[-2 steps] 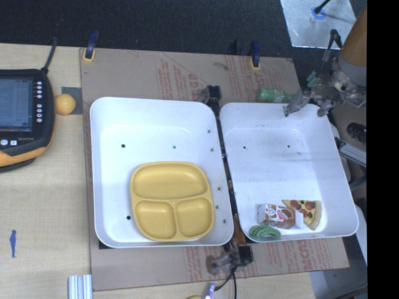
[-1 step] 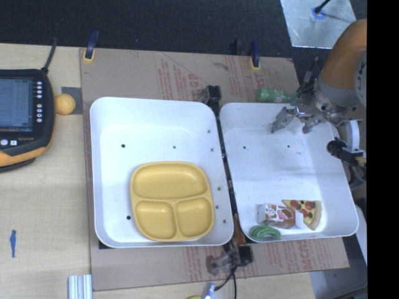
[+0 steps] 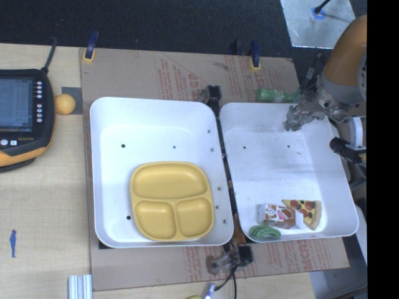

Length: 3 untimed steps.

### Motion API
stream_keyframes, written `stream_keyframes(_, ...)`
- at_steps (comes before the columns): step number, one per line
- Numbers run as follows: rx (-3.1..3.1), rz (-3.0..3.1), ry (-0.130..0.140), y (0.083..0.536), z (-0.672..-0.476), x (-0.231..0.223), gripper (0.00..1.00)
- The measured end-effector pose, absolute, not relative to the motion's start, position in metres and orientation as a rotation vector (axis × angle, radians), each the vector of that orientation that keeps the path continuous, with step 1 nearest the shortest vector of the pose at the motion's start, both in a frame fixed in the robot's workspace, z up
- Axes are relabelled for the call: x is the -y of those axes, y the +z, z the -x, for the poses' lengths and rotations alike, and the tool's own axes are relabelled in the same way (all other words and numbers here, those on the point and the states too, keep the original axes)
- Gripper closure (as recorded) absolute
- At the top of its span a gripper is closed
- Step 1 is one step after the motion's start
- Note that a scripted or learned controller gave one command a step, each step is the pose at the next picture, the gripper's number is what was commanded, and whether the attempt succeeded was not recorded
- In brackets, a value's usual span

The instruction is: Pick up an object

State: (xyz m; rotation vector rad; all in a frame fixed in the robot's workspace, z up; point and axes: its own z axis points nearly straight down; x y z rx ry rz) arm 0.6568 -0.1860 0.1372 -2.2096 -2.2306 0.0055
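Note:
The right bin point(image 3: 293, 167) holds a small printed packet point(image 3: 277, 214), a pizza-slice toy point(image 3: 308, 211) and a green coiled thing point(image 3: 265, 232), all close to its near edge. My gripper point(image 3: 293, 122) hangs over the far right part of that bin, well away from those objects. Nothing shows between its fingers. The left bin point(image 3: 124, 129) holds a yellow divided plate point(image 3: 173, 200).
A teach pendant point(image 3: 22, 114) and an orange ball point(image 3: 65, 103) lie left of the bins. A green object point(image 3: 272, 94) sits just beyond the right bin's far rim. Clamps hold the cardboard under the bins. The arm's orange band point(image 3: 348, 48) rises at right.

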Motion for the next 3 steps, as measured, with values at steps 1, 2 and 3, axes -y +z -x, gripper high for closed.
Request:
stream_keyframes(1,2.232,2.208,0.006,0.148,-0.657,0.186,1.0)
stream_keyframes(2,2.234,2.207,0.005,0.158,-0.657,0.187,1.0)
stream_keyframes(3,2.236,2.207,0.003,0.169,-0.658,0.187,1.0)
